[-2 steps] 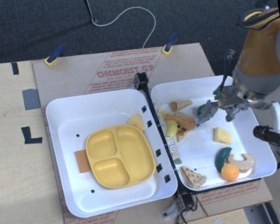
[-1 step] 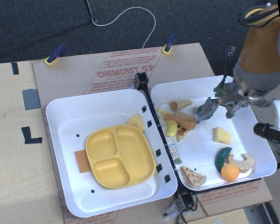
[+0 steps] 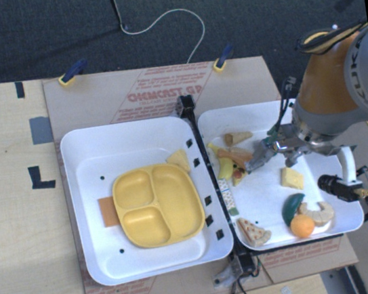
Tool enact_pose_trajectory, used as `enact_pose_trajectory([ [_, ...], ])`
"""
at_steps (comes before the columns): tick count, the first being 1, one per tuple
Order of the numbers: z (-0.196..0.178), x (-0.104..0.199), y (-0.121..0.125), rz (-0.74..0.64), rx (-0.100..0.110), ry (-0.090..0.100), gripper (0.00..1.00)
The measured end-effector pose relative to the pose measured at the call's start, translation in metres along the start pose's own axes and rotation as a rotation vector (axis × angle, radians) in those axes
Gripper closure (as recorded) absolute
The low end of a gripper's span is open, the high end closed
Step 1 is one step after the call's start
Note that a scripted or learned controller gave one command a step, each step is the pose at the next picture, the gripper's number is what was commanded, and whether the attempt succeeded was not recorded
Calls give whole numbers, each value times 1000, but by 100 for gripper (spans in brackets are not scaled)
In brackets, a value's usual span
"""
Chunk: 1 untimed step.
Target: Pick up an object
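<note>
Several small food-shaped pieces lie scattered in the right-hand shallow white bin (image 3: 333, 227), any of which could serve as the object to pick up. Nearest the two-finger gripper (image 3: 255, 162) is a cluster at the bin's nine o'clock side: a yellow-green banana-like piece (image 3: 225, 168), a brown sausage-like piece (image 3: 235, 157) touching it, and a tan wedge (image 3: 237, 137) just beyond, toward eleven o'clock. The gripper's dark tip points at this cluster from the three o'clock side and appears to reach its edge; whether its fingers are spread or closed cannot be told, and nothing is visibly held between them. A pale yellow cheese-like block (image 3: 292, 178) lies near the bin's centre, below the wrist. At five o'clock sit a dark green leaf-shaped piece (image 3: 290, 208), an orange ball (image 3: 303, 226) and a beige mushroom-like piece (image 3: 319, 213), packed together against the rim; a tan cracker-like triangle (image 3: 253, 232) rests at seven o'clock. The grey arm with its orange band (image 3: 329, 87) enters from three o'clock, angled low, probably so the tip can approach the cluster. The left-hand white bin (image 3: 78, 148) holds a yellow compartmented plastic tray (image 3: 158, 203), with a pale yellow wedge (image 3: 178, 159) at its one o'clock corner and a brown flat rectangle (image 3: 108, 212) tucked at nine o'clock.
</note>
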<state>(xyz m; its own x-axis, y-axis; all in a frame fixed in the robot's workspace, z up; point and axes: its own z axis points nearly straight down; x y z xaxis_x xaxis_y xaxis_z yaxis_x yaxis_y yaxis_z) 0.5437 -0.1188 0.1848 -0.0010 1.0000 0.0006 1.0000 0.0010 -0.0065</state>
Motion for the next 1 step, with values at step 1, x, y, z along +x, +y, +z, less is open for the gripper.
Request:
enact_pose_trajectory([
  [1,51,-7,5,0,1,0,0],
])
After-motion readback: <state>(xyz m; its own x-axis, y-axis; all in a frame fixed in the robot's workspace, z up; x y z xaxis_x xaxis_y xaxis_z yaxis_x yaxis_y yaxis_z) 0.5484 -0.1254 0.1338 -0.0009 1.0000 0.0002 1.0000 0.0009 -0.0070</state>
